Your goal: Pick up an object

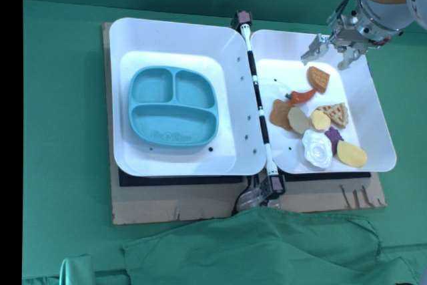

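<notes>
My tool (331, 53) hangs over the far edge of the right bin (373, 103), its two fingers spread apart with nothing between them. The left fingertip (312, 54) points down toward the bin's white floor; the right one sits near the bin's far rim.

The toy food lies in the right bin, in front of and below my tool. Nearest is a waffle-patterned orange piece (319, 79), just beside the tool's tips but apart from them. A red chili (302, 96) lies against its near side. Further toward the camera are a brown flat piece (279, 114), a tan oval slice (298, 120), a yellow round piece (320, 120), and a waffle wedge (335, 114). At the near end lie a white fried egg (317, 149), a purple piece (333, 137) and a yellow potato-like piece (351, 154), clustered and partly touching.

The left bin (127, 43) holds a blue divided plate (173, 106), well apart from my tool. Both bins rest on a cardboard sheet (153, 207) on the green tabletop (60, 110).
</notes>
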{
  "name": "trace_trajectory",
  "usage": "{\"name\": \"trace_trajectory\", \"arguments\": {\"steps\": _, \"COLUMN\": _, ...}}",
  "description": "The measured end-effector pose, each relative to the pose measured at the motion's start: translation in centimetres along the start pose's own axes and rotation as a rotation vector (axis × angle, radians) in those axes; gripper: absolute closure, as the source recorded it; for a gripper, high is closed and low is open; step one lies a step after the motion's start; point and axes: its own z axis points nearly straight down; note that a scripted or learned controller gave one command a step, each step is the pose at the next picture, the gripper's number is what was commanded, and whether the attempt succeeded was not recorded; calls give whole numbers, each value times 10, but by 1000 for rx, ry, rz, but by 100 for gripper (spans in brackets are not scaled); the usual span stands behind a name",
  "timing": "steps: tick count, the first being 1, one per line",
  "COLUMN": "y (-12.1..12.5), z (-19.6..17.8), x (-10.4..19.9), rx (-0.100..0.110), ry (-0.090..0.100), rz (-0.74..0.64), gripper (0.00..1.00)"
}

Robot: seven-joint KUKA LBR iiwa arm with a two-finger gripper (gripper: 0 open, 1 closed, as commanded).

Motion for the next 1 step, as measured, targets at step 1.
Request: {"name": "trace_trajectory", "arguments": {"steps": 1, "y": 0, "z": 0, "x": 0, "rx": 0, "ry": 0, "rz": 0, "gripper": 0}}
